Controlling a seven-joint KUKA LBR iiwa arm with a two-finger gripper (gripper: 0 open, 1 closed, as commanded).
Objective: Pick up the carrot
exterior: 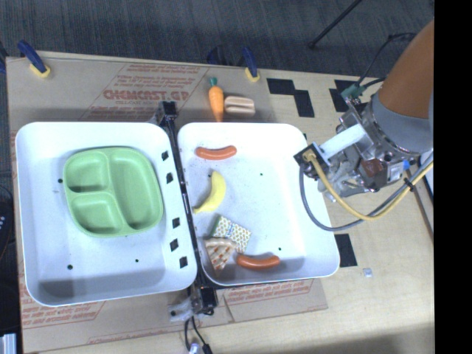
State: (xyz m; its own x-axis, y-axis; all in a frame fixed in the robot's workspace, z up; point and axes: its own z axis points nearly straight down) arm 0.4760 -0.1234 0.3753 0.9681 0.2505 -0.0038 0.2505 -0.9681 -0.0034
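My gripper [346, 169] sits over right bin's [295, 220] right rim; finger state: cannot tell. Carrot [215, 100] well apart to upper left of my gripper, on worktop [133, 94] beyond bin, just beside sandwich [240, 106]. Banana [212, 193] left of my gripper.

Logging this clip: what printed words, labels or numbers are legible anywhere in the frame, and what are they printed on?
"CHEMCAST GP": my best reading of the large red print on the brown cardboard sheet behind the left bin; partly blurred.
Smaller red lines around it and along the cardboard's front edge: too small to read.
The patterned packet in the right bin: no readable text.
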